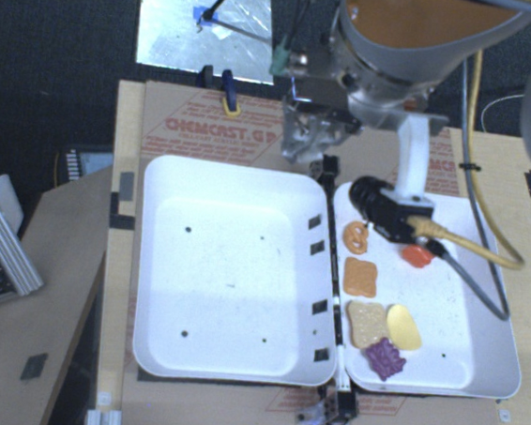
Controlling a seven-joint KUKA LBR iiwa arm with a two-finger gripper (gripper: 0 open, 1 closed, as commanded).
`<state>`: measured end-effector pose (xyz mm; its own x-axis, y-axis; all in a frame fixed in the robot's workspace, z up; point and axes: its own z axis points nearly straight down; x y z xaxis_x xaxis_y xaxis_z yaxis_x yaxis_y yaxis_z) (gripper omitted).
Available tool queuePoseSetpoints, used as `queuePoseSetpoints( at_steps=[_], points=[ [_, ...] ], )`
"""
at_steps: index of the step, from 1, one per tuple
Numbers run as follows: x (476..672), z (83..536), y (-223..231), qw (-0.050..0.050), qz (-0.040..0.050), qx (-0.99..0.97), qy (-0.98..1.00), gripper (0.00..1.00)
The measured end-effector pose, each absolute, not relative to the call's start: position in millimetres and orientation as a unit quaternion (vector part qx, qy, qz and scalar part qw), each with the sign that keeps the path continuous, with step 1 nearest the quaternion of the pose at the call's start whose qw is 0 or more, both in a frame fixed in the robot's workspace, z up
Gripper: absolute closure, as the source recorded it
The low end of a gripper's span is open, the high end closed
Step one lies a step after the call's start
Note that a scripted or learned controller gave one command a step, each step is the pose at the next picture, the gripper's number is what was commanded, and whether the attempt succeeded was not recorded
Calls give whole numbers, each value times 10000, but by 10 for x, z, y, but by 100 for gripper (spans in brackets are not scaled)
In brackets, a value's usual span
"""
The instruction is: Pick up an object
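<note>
- Cannot tell the state of the end effector, spread or pressed together: just a blur of metal against the cardboard sheet behind it.
- Cut off by the top edge: the grey arm and its orange band, coming in from the far right.
- Wrist pointed down, with the end effector hanging over the far rim where the 2 bins meet, apart from every loose piece.
- All 6 objects for picking in the right bin, mostly along its left side.
- Partly hidden by a cable: a small red piece, towards the far end of that bin.
- Too small to name with certainty: a pretzel-shaped orange piece, left of the red one.
- Nearer, in turn: an orange square, then a tan slice touching a yellow piece on its right, then a purple cluster nearest of all.
- Left bin pressed against the right one along the shared edge, both lying on the cardboard over the tabletop.
</note>
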<state>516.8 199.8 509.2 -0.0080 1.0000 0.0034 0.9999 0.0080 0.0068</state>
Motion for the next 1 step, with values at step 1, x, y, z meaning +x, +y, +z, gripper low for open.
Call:
queuePoseSetpoints(
  at_steps=[1],
  points=[
    [4860, 5356, 2249, 3, 14, 7054, 7089, 100]
  ],
)
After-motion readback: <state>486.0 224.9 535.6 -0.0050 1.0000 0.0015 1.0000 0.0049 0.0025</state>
